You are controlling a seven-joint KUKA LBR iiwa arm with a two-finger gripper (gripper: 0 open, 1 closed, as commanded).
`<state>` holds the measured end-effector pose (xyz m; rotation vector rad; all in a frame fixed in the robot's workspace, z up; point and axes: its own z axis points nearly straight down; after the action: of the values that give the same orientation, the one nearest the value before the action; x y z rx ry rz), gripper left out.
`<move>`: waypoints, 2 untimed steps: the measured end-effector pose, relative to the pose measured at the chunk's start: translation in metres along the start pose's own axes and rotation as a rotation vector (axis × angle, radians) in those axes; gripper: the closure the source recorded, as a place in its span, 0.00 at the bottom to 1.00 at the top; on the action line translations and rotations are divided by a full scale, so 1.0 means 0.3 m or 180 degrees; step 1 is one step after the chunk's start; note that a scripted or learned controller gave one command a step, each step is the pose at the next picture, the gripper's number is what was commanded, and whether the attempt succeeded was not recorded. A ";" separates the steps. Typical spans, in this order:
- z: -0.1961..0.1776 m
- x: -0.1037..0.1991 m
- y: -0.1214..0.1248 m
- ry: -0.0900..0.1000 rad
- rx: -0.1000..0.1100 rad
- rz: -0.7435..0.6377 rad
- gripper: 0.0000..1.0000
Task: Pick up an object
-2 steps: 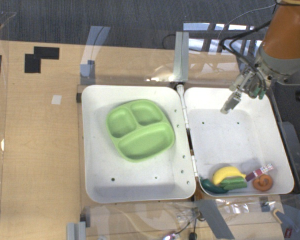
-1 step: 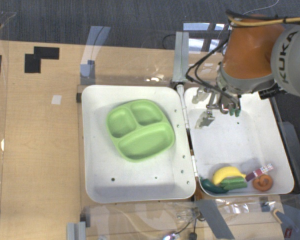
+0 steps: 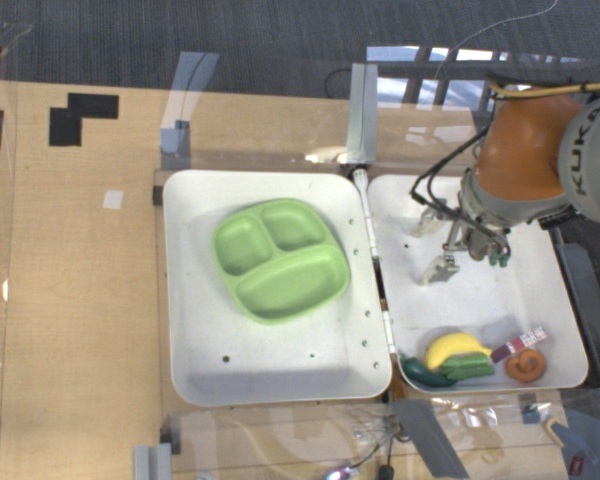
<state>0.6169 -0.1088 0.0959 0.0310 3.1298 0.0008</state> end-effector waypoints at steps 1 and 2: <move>-0.044 -0.011 0.005 -0.0034 -0.0006 0.0006 1.00; -0.305 0.090 0.131 0.0006 0.0003 0.1645 1.00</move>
<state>0.5897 -0.0692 0.1870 0.8305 3.0203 0.0040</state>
